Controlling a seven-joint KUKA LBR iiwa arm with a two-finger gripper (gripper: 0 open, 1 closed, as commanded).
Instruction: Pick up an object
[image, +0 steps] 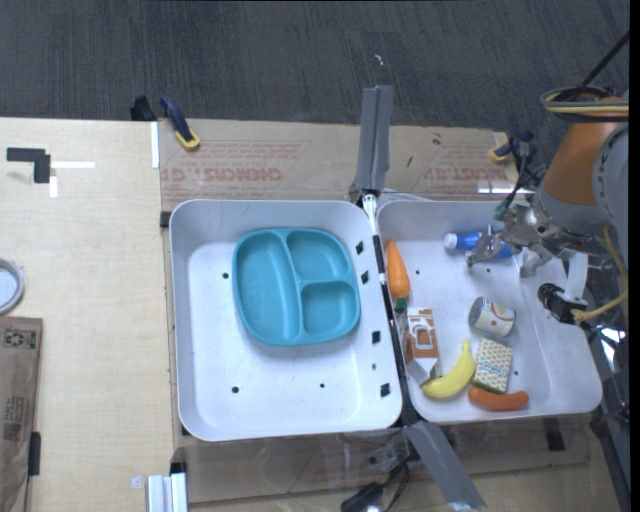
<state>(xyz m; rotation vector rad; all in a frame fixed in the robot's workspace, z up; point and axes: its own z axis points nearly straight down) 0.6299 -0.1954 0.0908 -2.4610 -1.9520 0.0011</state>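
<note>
Bench with two white bins; left bin holds blue tray. Claw hovers over right bin, far end; open or clenched, cannot tell, nothing seen grasped. Blue bottle just left of claw, long axis left-right. Cup below claw, nearer camera. Banana, carrot farther left.

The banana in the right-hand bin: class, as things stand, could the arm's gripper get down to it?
Probably yes. The banana lies uncovered near the right bin's front, open from above. The gripper hovers at the back, by the blue bottle. The orange box and patterned packet crowd its sides.
</note>
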